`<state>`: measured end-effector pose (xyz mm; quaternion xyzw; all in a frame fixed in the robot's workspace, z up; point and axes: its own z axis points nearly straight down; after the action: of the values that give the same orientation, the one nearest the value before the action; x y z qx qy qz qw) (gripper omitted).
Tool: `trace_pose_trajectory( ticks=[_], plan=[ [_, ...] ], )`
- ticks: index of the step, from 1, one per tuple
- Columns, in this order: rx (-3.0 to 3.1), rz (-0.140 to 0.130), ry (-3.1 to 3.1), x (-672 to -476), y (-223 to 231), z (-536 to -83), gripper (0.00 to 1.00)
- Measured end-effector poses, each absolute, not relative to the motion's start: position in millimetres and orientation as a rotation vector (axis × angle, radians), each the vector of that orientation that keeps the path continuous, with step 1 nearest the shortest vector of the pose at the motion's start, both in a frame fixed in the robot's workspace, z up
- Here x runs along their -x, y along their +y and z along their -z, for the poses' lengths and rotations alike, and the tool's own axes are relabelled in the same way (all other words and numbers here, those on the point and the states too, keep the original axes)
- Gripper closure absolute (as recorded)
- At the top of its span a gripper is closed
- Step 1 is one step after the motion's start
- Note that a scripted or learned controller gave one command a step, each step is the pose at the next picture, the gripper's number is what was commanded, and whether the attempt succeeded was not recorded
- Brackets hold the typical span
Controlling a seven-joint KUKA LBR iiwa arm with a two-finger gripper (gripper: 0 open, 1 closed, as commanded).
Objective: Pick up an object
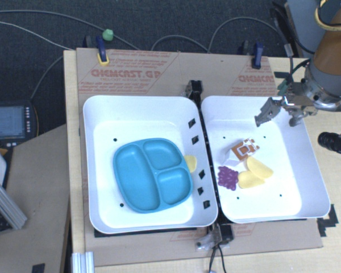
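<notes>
Fingers [279, 114] on the arm look spread open with nothing between them, hovering over the top part of the right bin [307, 201], near its far rim. Targets sit lower down, bunched together mid-bin: purple grapes [228, 177], two yellow pieces [254, 173], and a small brown-and-white thing [245, 149]. Being clumped, they'd be tricky to single out, I reckon. Plenty of bare floor around the pile though. Left bin [96, 152] has a blue divided plate [152, 173] plus a yellow bit [190, 163] tucked at its edge.
</notes>
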<state>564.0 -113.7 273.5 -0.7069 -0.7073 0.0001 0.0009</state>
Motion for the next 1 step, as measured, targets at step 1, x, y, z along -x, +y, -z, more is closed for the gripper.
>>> trace_pose_trajectory(
  ticks=[1],
  plan=[
    [2.218, -0.004, -2.217, -559.7, -108.8, -229.7, 0.00]
  ],
)
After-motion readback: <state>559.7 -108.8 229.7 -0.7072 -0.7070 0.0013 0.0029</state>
